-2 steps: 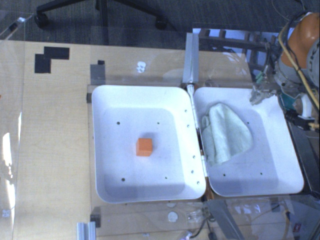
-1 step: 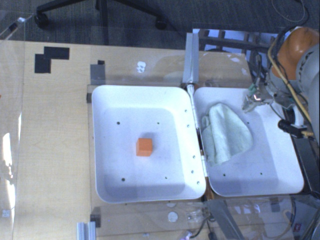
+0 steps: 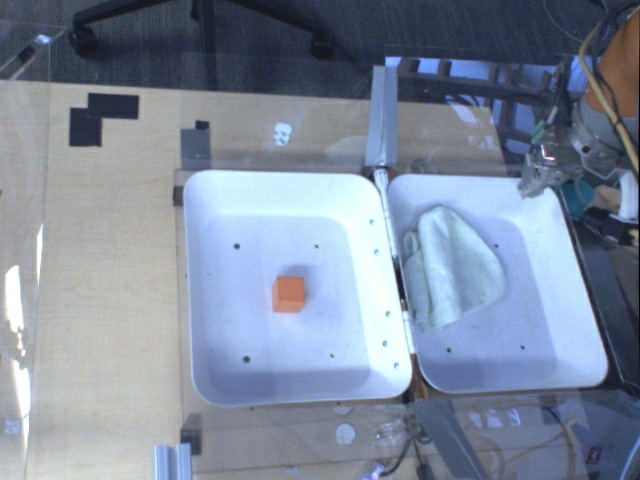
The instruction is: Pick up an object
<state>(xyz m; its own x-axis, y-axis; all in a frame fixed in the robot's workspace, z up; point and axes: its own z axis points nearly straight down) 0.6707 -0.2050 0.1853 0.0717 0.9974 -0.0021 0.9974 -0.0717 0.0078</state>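
Your arm showed up at the right edge of the camera view as a cluster of grey and silver metal parts, with an orange band curving across its upper portion. Thin yellowish cables looped around it, and dark cables trailed beside them. You could make out the tool as a small, pale metallic piece with dark fittings, too small to read in detail. A teal patch sat just below the silver housing.
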